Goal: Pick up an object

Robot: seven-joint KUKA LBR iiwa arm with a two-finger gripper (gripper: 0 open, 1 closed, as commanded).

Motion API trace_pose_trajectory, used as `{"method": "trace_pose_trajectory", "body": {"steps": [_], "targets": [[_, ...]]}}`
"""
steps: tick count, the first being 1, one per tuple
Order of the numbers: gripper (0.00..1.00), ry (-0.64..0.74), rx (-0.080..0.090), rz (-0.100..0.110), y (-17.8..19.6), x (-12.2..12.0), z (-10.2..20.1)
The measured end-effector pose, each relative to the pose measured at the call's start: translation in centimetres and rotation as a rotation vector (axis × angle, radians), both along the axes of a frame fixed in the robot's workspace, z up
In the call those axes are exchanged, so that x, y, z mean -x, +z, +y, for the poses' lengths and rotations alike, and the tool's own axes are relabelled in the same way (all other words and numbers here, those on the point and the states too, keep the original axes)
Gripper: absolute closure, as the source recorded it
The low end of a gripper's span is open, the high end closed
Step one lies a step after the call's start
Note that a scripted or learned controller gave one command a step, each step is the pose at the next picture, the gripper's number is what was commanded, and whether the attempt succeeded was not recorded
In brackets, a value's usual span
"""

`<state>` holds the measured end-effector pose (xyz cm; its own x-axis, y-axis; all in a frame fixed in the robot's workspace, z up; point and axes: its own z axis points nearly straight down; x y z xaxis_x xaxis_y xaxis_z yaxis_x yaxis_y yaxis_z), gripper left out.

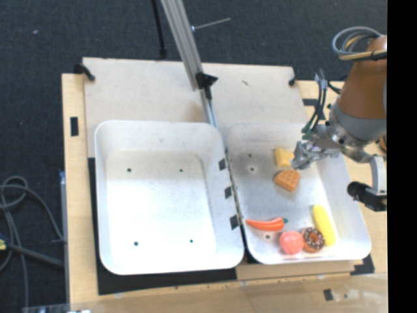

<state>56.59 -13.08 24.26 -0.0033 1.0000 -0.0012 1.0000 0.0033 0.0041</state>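
Toy foods lie scattered in the right bin (251, 175), a yellow cheese wedge (283, 156) and a waffle (287, 179) nearest the gripper (303, 158). The gripper hangs low beside the wedge, apparently lined up for a grab. Whether it is spread or pressed together cannot be told.

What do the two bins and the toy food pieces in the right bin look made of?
Left bin and right bin: likely thin molded plastic, matte white, with rounded corners and speckled floors. Toy corn, carrot, donut and waffle: probably plastic or rubber, in solid bright colors; too small to be sure.
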Motion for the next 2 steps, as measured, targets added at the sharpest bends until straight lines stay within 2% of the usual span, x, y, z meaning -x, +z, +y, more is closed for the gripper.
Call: {"method": "trace_pose_trajectory", "body": {"steps": [2], "targets": [[1.00,0.005,-0.003,0.002,0.4,-1.4,11.0]]}}
